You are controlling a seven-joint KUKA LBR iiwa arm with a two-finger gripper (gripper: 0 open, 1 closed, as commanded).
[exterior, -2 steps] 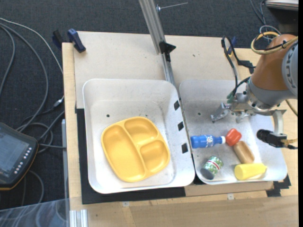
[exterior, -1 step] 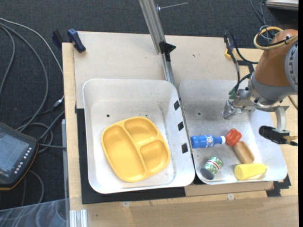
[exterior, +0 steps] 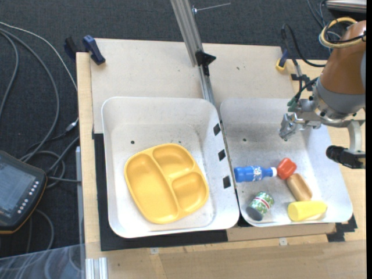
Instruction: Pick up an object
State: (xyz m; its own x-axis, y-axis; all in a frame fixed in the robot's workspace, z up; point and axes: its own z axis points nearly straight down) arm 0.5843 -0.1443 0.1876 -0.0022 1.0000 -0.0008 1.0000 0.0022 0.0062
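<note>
My gripper (exterior: 288, 129) hangs over the upper part of the right bin (exterior: 244, 121), above bare bin floor. Lower in that bin lie a blue bottle with a white cap (exterior: 253, 172), a red piece (exterior: 286, 168), a brown cylinder (exterior: 299, 186), a yellow block (exterior: 306, 210) and a small green and white can (exterior: 261, 204). The gripper is well above the red piece and apart from all of them.
A yellow divided plate (exterior: 167, 182) lies in the left bin (exterior: 116, 127). A metal pole (exterior: 189, 22) slants up from the ridge between the bins. Cables trail at the bench's back right (exterior: 293, 45).
</note>
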